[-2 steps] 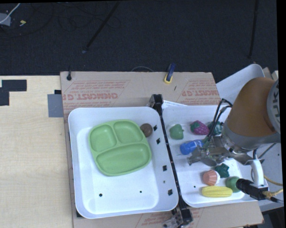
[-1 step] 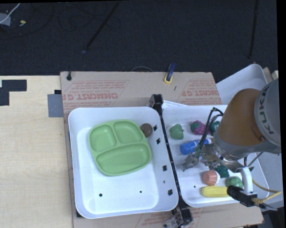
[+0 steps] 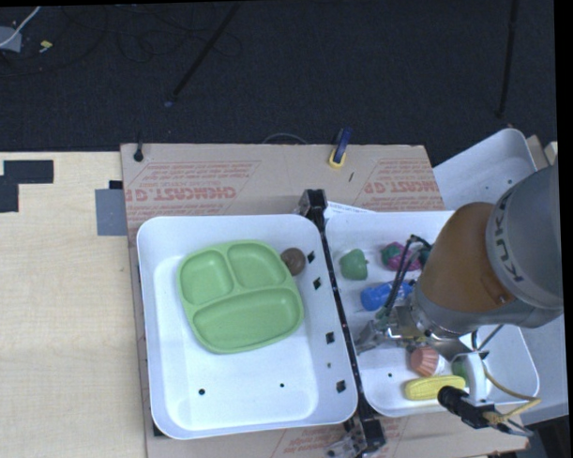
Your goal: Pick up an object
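The right bin (image 3: 386,398) holds several small objects: a green lump (image 3: 352,263), a blue piece (image 3: 375,296), a pink and green item (image 3: 396,255), a pinkish round object (image 3: 424,361) and a yellow corn-like piece (image 3: 426,388). My gripper (image 3: 382,334) hangs low in this bin, just below the blue piece and left of the pinkish object. The arm's grey and orange body covers the bin's right half. I see nothing clearly between the gripper's tips.
In the left bin (image 3: 179,387) lies a green divided plate (image 3: 240,296), with a small brown ball (image 3: 293,261) at its upper right. A black divider (image 3: 332,306) runs between the bins. Cardboard (image 3: 229,183) lies under both.
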{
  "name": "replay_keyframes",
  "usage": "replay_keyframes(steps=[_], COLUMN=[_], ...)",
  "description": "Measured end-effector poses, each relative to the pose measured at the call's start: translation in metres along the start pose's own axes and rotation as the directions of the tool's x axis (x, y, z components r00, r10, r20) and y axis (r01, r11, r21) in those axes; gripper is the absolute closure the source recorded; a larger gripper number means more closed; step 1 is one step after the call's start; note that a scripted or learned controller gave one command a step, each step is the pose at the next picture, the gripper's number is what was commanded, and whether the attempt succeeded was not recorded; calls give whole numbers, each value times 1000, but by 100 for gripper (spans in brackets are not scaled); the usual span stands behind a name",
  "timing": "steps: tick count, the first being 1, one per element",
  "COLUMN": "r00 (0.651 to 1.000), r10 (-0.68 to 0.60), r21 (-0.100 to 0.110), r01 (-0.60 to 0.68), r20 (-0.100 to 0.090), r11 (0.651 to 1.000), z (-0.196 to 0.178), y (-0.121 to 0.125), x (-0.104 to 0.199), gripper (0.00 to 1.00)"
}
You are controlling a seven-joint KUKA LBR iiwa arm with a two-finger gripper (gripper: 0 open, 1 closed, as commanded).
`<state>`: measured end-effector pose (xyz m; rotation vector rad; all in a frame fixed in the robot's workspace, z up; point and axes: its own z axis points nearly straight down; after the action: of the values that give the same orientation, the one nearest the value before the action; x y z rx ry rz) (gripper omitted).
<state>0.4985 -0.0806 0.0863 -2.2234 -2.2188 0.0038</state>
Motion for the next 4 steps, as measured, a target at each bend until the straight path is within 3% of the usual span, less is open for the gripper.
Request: replay_keyframes(steps=[1, 4], r00=[1000, 1000], r10=[7, -2], r21=[3, -4], r01=[-7, 2], r20=[-3, -2], r11=[1000, 1000], z=[-11, -144], y=[-1, 3], x=[-1, -2], gripper=[100, 100])
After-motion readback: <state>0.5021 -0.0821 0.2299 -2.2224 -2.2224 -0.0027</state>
